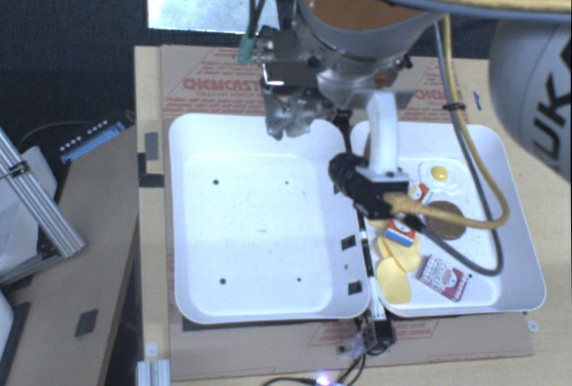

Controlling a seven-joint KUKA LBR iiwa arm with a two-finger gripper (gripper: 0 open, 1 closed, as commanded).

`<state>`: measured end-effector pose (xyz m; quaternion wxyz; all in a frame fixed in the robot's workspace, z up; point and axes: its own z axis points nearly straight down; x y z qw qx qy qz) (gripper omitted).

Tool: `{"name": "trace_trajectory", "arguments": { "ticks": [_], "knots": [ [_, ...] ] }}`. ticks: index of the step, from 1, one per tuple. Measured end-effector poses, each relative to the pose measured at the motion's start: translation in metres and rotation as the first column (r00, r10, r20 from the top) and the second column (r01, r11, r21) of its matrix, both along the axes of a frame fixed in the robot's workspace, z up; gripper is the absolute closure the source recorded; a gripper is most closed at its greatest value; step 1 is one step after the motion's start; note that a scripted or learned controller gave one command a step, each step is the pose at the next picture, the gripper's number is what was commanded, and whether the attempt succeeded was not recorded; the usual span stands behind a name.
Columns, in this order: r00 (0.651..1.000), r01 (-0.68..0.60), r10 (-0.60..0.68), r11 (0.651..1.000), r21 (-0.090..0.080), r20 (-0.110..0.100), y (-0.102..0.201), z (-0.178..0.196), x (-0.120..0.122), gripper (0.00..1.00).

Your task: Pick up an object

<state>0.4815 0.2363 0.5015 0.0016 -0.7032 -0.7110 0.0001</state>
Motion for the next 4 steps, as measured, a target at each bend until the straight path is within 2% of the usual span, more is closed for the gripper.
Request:
{"name": "trace_trajectory", "arguments": {
  "ticks": [1, 2, 3, 4],
  "knots": [
    [1.0, 0.011, -0.011, 1.0, 0.0, 0.009, -0.002, 0.036, 0.049, 1.0],
    [1.0, 0.014, -0.014, 1.0, -0.003, 0.006, -0.032, 0.032, 0.13, 1.0],
    [1.0, 0.002, -0.002, 1.0, 0.0, 0.002, 0.0, 0.034, 0.052, 1.0],
    [1.0, 0.005, -0.005, 1.0, -0.001, 0.001, -0.002, 0.034, 0.003, 1.0]
  ]
}}
